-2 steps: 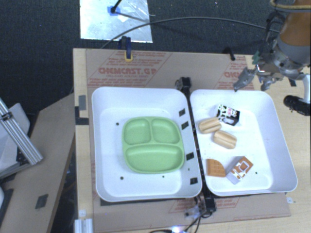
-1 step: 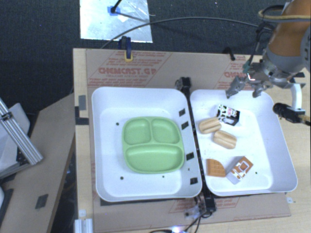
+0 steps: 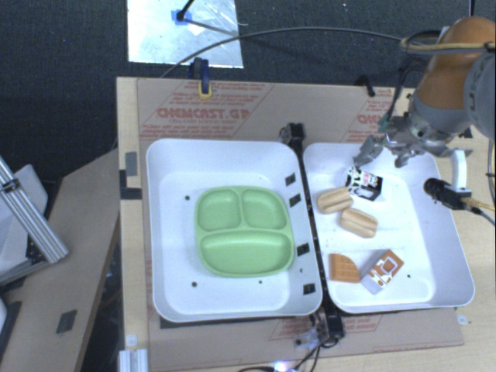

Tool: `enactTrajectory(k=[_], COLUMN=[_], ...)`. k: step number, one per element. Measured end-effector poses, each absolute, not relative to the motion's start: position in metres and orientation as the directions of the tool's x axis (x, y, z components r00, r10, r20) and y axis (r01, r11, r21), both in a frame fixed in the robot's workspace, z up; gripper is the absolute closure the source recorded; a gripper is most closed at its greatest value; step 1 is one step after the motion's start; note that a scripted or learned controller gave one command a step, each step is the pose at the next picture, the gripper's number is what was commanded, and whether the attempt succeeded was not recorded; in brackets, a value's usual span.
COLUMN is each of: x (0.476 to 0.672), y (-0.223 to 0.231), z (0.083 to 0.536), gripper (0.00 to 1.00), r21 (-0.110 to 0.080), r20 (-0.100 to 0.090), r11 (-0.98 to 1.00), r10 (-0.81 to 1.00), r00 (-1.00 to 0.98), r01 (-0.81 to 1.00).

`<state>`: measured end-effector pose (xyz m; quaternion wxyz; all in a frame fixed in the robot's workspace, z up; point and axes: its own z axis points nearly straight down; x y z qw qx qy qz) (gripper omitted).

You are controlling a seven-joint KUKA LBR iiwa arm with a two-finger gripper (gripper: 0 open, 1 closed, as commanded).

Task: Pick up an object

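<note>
Gripper (image 3: 385, 150) hangs over the right bin's (image 3: 449, 239) far edge; its finger state cannot be determined, and the arm is cut off at right. The black-and-white box (image 3: 363, 184) lies just below, tilted, axis unclear.

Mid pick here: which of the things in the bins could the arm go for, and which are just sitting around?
Pick candidates, right bin: black-and-white packet nearest the gripper, two bread rolls, waffle, orange-and-white carton.

Lying about: green divided plate in left bin, blue clamp.
</note>
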<state>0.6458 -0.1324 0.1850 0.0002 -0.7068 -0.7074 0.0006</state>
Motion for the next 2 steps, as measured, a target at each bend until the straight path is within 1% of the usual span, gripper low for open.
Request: enactTrajectory(k=[1,2], x=[0.648,0.650], y=[-0.124,-0.125], z=[0.126,0.141], gripper=[0.00,1.00], r21=[-0.002,0.005], r20=[0.000,-0.001], r11=[0.005,0.005], r10=[1.000,1.000], r00=[-0.005,-0.005], r01=[1.000,1.000])
